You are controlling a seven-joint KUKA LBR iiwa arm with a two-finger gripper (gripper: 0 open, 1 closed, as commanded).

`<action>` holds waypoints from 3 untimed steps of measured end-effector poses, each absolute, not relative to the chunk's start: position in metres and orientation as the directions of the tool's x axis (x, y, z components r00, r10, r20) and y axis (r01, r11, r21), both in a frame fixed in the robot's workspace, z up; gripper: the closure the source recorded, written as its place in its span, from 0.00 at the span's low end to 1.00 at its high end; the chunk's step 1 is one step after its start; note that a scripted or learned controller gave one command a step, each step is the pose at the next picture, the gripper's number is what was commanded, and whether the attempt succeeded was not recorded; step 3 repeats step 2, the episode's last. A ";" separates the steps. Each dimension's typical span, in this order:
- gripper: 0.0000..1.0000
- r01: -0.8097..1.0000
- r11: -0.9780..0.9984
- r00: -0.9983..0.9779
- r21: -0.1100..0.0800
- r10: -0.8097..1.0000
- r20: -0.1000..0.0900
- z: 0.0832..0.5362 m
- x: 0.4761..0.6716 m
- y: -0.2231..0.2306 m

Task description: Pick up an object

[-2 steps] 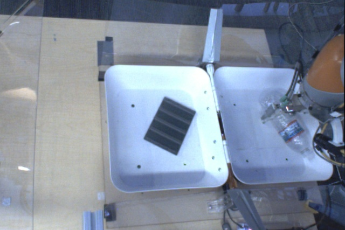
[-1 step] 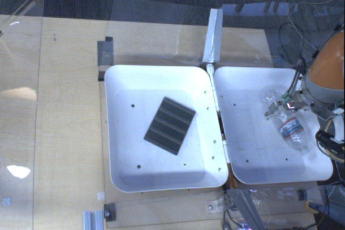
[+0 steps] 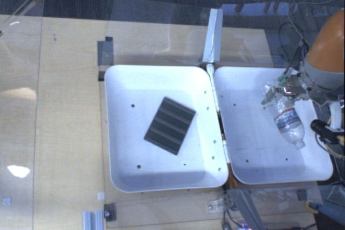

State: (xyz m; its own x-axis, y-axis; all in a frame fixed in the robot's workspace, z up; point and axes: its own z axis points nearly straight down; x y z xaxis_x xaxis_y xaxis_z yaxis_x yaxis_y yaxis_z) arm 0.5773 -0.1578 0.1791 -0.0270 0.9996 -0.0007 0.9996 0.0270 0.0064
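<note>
I see the gripper over the right bin; whether it is spread or pinched, I cannot tell. A clear plastic bottle lies just below it. A dark ribbed block rests well left, in the left bin.

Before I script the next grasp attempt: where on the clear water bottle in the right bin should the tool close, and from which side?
Probably across the labelled middle of the water bottle, coming straight down from above. It lies on its side on the floor of the right bin, long axis slanting, so the fingers should straddle its narrow width, not its length.
</note>
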 end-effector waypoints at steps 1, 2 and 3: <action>1.00 0.913 0.407 -0.407 0.007 0.913 -0.004 0.163 0.615 -0.153; 1.00 0.994 0.107 -0.107 0.005 0.994 -0.001 0.192 0.582 -0.164; 1.00 0.994 0.107 -0.107 0.005 0.994 -0.001 0.192 0.582 -0.164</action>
